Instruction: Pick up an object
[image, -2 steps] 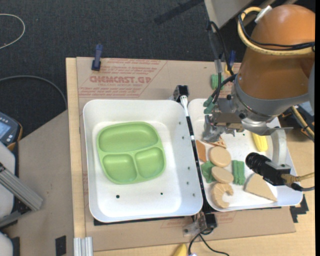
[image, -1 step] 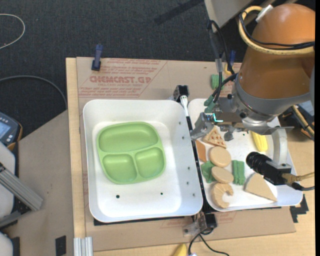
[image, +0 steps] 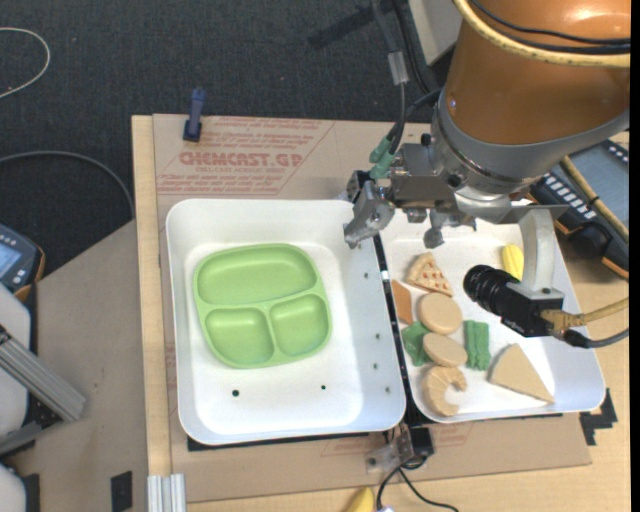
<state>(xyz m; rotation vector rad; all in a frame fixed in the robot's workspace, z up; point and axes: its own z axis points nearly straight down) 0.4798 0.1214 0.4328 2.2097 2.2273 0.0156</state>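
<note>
Nearest the right bin's (image: 590, 385) front edge lie a tan wedge (image: 520, 374), a shrimp-like piece (image: 444, 388) and round biscuits (image: 440, 314), with a waffle slice (image: 429, 273) further back. Beyond them, at the far edge by the wall shared with the left bin (image: 180, 300), hangs the gripper (image: 395, 232); its state I cannot tell. Every pickable piece lies frontward of it, the waffle slice closest.

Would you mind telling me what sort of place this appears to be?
Probably a robotics lab bench: two white bins on a cardboard sheet, toy food pieces beside a green divided plate, and loose cables.
</note>
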